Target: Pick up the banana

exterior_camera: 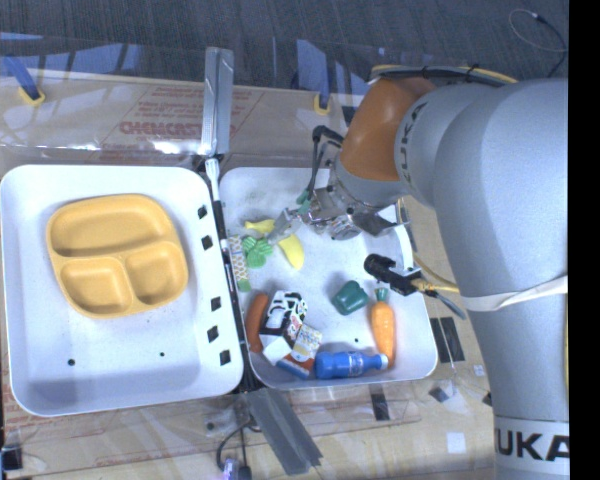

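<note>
A: The bench is pale wood with clear plastic sheeting taped behind it and dark carpet beyond. Two shallow white bins sit side by side on it. What's in the left bin [20,268]?

B: From the one overhead view, a yellow divided tray [115,251] with three compartments. I'd judge it's kept apart as a drop-off place, since all the loose items are in the right bin [418,358].

A: And the banana?

B: The banana [291,251] lies in the right bin's upper left part, near the divider, slanting down to the right. A green leafy toy [256,253] touches it on the left, and another yellow piece [259,227] sits just above that.

A: Where's the arm?

B: The grey arm [500,218] reaches in from the right, its orange band [380,133] above the bin's upper rim. The gripper [325,213] hangs tilted down-left, just beside the banana's upper end. That lean makes sense to me as an approach aimed at the fruit.

A: Has it got hold of it?

B: I can't tell how the gripper is set; the metal at its tip is a blur. Nothing visibly sits in it, and the banana rests on the bin floor.

A: Other clutter?

B: A carrot [382,330], a teal block [349,296], a blue bottle [348,365] and a black-and-white carton [283,318], all lower down, well apart from the banana.
</note>
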`<state>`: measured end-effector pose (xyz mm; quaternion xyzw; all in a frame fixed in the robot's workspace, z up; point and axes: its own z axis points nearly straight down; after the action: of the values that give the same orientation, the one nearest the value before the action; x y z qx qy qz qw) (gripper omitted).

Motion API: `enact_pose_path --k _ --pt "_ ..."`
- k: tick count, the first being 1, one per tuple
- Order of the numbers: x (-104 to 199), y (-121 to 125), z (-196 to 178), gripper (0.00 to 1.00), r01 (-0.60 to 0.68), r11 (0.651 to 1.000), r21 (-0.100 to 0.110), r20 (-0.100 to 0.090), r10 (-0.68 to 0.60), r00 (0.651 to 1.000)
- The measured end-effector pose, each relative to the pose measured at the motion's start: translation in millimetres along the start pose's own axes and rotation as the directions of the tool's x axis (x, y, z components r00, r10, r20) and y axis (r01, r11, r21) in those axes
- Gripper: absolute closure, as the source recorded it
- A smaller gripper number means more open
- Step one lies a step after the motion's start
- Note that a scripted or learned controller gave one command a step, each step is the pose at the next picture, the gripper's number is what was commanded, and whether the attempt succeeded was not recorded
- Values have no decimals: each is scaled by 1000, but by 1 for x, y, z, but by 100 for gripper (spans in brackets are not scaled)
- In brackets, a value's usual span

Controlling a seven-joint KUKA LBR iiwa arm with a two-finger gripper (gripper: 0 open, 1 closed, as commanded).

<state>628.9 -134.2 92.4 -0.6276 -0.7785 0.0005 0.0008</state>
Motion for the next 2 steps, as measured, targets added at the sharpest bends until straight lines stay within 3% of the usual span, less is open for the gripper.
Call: enact_pose_path --k 1,2 --pt "0 0 -11 100 4 1000 0 1 -4 1000" --pt "77 30 -100 100 -43 999 0 0 43 999"
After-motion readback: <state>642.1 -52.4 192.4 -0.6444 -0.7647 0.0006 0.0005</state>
